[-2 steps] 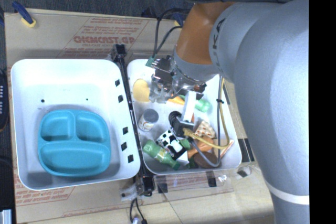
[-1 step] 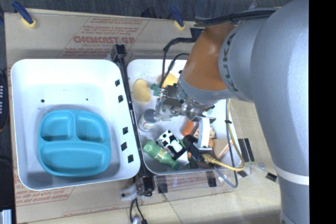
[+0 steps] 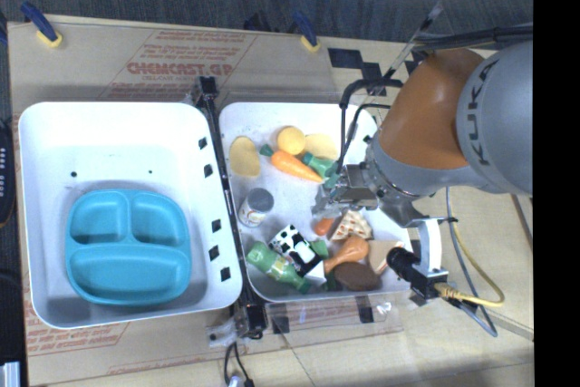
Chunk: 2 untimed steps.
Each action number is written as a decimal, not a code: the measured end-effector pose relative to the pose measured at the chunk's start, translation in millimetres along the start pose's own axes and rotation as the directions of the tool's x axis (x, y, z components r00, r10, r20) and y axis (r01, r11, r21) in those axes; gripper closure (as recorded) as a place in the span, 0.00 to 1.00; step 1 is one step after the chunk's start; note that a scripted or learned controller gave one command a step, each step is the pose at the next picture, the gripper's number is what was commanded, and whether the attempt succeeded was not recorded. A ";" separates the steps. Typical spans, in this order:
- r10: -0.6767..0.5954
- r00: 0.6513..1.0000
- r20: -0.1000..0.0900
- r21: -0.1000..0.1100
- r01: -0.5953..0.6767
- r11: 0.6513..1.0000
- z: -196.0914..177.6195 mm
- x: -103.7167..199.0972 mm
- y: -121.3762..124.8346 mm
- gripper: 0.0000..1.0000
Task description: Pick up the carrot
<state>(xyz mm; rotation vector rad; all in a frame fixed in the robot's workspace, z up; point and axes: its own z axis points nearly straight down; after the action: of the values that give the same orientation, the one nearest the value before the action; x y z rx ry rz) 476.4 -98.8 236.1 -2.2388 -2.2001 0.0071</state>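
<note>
Left bin (image 3: pixel 36 195): shallow, white, smooth plastic with rounded corners. Holds one tray (image 3: pixel 129 247), light blue, matte, rounded rectangle with three compartments, lying flat toward the near side.

Right bin (image 3: pixel 272 115): same make, touching the left bin along a black seam. Contents, crowded:
- Carrot (image 3: pixel 294 164): orange, tapered, smooth, with a green stub at its right end; lies in the far half, pointing left, just below the lemon and apart from the gripper.
- Lemon (image 3: pixel 290 140): yellow, rounded, glossy.
- Pale yellow piece (image 3: pixel 244 156): flat, oval, left of the carrot.
- Can (image 3: pixel 258 203): small, grey metal, round top.
- Green item (image 3: pixel 272 262): elongated, glossy, at the near wall.
- Block (image 3: pixel 297 246): black and white, patchy print.
- Drumstick (image 3: pixel 349 252): orange-brown, bulbous.
- Brown disc (image 3: pixel 361 276): dark, matte, near corner.

Gripper (image 3: pixel 337 192): grey metal, low over the right half of the bin, among the items right of the carrot. How far its pincer stands apart, and whether anything sits in it, cannot be told; the wrist covers it.

Arm (image 3: pixel 489 127): grey casing, broad orange band, entering from the right.

Bench (image 3: pixel 172 59): tan board with red print.
</note>
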 end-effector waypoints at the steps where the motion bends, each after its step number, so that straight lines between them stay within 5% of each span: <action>1: 0.253 0.968 -0.003 0.008 -0.253 0.967 37.1 66.8 -1.0 1.00; 2: 0.647 0.763 -0.001 0.004 -0.647 0.763 -7.8 77.5 -0.8 1.00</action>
<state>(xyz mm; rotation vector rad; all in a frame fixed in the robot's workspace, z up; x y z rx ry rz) 477.0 -21.2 243.8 -2.8578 -1.2932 0.0093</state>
